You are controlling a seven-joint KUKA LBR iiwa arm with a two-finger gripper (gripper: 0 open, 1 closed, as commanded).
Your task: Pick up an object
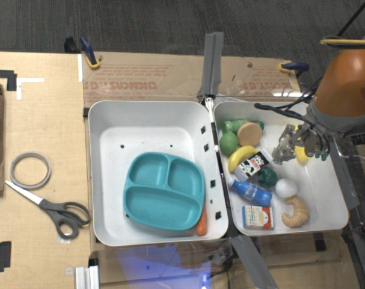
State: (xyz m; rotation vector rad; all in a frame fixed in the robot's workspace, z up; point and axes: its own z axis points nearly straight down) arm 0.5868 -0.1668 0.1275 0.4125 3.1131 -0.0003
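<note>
- Right now the arm [344, 89] is over the right bin [320, 188], and the jaws hang near its far side; wide or narrow, I cannot tell from this angle.
- Just beside the jaws, on the arm's side, sits a small yellow piece [300, 154]. Whether it is touching them or between them, I cannot tell.
- To the view's left of the jaws: a tan round disc [249, 133], two green pieces [229, 142] packed against the bin's wall, and a banana [241, 156] curling under them.
- Left of the jaws and a little lower, a black-and-white carton [253, 165] touches the banana, with a dark green piece [267, 177] beside it.
- Below the jaws: a white ball [285, 188], a blue bottle [251, 191] lying flat, a croissant [296, 212] and a small box [258, 217] near the bin's front rim.
- Well apart from the jaws, the left bin [140, 131] holds a teal divided plate [164, 191], with an orange carrot [201, 224] against the plate's corner.
- Far off to the left, on the bench [38, 119], lie scissors [53, 209] and a tape ring [30, 169].
</note>
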